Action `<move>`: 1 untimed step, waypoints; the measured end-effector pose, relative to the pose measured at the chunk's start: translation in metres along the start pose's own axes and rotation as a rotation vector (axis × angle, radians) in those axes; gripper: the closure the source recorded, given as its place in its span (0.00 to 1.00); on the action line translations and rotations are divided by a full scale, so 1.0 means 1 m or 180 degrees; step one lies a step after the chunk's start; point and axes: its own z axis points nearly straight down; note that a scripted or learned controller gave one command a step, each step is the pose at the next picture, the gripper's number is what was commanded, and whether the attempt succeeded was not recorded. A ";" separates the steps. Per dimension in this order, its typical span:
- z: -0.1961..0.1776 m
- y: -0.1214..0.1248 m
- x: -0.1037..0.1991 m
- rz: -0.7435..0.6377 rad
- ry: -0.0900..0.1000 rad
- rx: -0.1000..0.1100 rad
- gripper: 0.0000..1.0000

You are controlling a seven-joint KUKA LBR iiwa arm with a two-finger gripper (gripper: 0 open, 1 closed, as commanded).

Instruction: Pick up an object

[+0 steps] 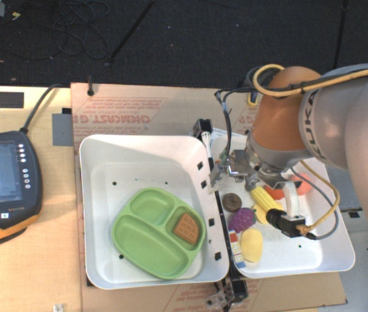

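My gripper (231, 171) hangs over the back left part of the right bin (330, 255), close to the wall between the two bins. Just in front of it lies a brown round cookie (232, 202). A purple bunch of grapes (242, 220) sits below that, and a yellow lemon (252, 246) is nearer the front. A yellow corn cob (264, 199) lies to the right of the cookie, under my wrist. Nothing shows held in the gripper.
The left bin (106, 168) holds a green divided plate (146, 239) with a brown waffle (186, 228) in its right compartment. Orange-red pieces (304, 187) and a white item (292, 202) lie in the right bin. A small box (236, 247) lies beside the lemon. A tablet (2, 181) sits at far left.
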 end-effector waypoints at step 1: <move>0.004 -0.089 -0.020 0.0031 0.0003 0.0057 0.00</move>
